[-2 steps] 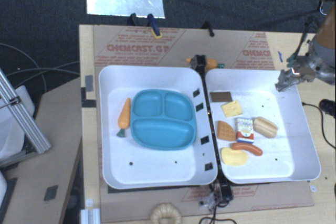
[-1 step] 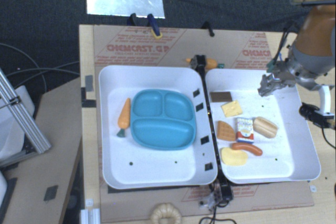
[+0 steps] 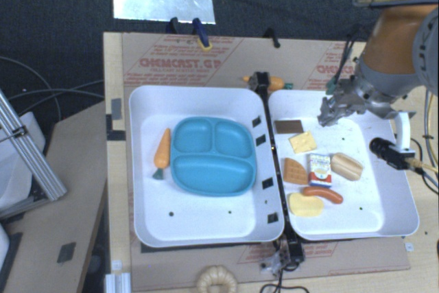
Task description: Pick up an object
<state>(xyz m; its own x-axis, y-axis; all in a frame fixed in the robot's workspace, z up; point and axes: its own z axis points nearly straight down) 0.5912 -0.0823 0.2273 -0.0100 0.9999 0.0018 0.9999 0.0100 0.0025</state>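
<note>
Overhead, the gripper (image 3: 329,113) is poised — jaw state cannot be told — with the yellow cheese slice (image 3: 302,142) just near-left of it.

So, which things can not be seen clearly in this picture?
- Gripper: camera view, fingers blurred and small; open or shut is unclear.
- Arm: cut off by the right edge.
- Carton: label too small to read.
- Ring: cut off by the bottom edge.
- Orange object behind the bins: partly hidden by the black clamp.
</note>
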